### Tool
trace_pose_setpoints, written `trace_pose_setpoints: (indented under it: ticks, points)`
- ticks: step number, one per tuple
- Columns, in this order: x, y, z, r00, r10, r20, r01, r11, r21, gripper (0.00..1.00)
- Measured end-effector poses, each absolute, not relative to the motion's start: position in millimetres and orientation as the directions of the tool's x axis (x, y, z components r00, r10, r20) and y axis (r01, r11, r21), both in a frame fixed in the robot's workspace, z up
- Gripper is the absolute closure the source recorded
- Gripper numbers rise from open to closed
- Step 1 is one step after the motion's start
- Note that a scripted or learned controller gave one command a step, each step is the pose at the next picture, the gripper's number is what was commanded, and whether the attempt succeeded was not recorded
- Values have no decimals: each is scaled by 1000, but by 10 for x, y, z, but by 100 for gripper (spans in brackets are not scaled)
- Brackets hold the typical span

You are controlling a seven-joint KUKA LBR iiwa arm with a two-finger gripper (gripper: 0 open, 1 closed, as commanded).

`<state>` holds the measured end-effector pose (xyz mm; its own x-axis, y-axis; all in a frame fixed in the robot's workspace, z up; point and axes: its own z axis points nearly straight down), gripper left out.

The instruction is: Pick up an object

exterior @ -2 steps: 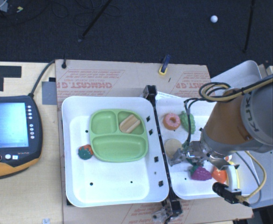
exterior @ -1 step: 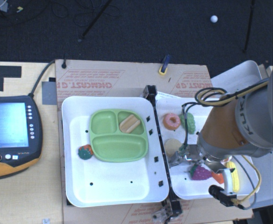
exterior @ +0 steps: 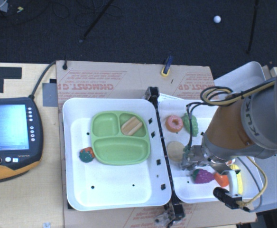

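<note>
Grey and orange-banded, the arm reached over the right bin (exterior: 186,197), its gripper (exterior: 189,158) low among the toys there (whether it was clenched or released could not be told). A purple grape bunch (exterior: 202,176) lay just beside it, a pink doughnut (exterior: 174,123) farther back. The left bin (exterior: 77,184) held a green divided plate (exterior: 119,148).

A robotics lab: teach pendant (exterior: 10,134), loose cables (exterior: 96,11), cardboard-topped bench (exterior: 110,82), white bins (exterior: 81,184).
</note>
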<state>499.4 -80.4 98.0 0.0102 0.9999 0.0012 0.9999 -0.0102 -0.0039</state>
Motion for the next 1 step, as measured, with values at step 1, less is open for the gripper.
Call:
trace_pose_setpoints:
  ticks: [1]
  points:
    - [4934,-882,1448,6,1000,0,1000,-6,0,100]
